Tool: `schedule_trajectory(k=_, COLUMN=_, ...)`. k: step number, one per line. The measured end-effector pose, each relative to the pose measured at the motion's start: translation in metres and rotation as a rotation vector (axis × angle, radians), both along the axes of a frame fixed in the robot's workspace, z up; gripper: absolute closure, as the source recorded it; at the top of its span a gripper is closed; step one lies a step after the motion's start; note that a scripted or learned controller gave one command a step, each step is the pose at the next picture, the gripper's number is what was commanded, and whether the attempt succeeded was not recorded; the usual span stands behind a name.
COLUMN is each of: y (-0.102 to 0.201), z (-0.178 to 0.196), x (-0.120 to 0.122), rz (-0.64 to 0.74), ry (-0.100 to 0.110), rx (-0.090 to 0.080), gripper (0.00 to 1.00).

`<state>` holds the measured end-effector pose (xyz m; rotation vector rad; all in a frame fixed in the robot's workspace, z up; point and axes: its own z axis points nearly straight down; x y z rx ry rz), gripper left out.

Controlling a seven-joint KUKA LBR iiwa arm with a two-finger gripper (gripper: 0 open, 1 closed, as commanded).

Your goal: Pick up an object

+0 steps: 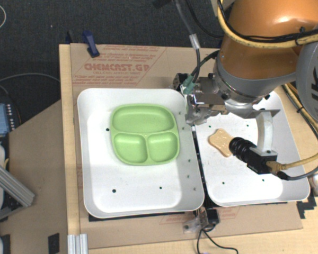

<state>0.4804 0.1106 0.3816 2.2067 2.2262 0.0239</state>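
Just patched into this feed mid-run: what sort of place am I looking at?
Most likely a robotics lab's bin-picking bench, not a home or kitchen. Two white bins sit on a cardboard sheet, loose cables trail about, and the green divided plate looks like a test prop.

The two white bins, the left bin (95, 184) and the right bin (286, 189), look like smooth moulded plastic with a soft sheen, and the green divided plate (144, 134) in the left one is a matt, slightly waxy plastic. Under them lies a flat brown board (122, 62), dull like cardboard or fibreboard, with faded red print. The arm's orange band (270, 9) is glossy and catches the light, the grey housing (254, 83) below it looks like satin-finished metal, and the small tan piece (221, 141) in the right bin is matt.
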Motion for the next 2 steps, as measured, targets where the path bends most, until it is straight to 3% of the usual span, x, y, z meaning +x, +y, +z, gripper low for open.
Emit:
schedule_trajectory(k=1, y=-0.031, z=0.106, x=0.0, rz=-0.01, ry=0.0, rx=-0.003, gripper=1.0)
schedule_trajectory(k=2, y=-0.044, z=0.009, x=-0.002, rz=-0.012, ry=0.025, rx=-0.008, gripper=1.0)
